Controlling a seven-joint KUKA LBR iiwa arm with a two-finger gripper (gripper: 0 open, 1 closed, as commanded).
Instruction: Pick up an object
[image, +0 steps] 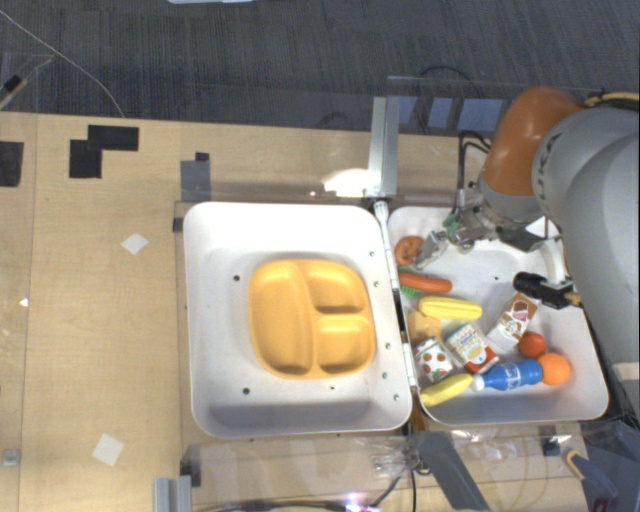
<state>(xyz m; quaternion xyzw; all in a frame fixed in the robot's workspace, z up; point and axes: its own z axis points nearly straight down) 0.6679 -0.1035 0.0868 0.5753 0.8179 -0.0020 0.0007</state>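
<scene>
lower right bin (590, 400): a yellow banana (447, 388), blue bottle (512, 377), orange ball (555, 369) and small cartons (466, 345) crowd its near edge. farther back lie a carrot (426, 284) and a brown round item (408, 249). gripper (440, 240) sits at the bin's far left corner, just right of that brown item, nothing visibly between its fingers; whether they are parted cannot be told. left bin (210, 300) holds a yellow divided tray (305, 315).
</scene>
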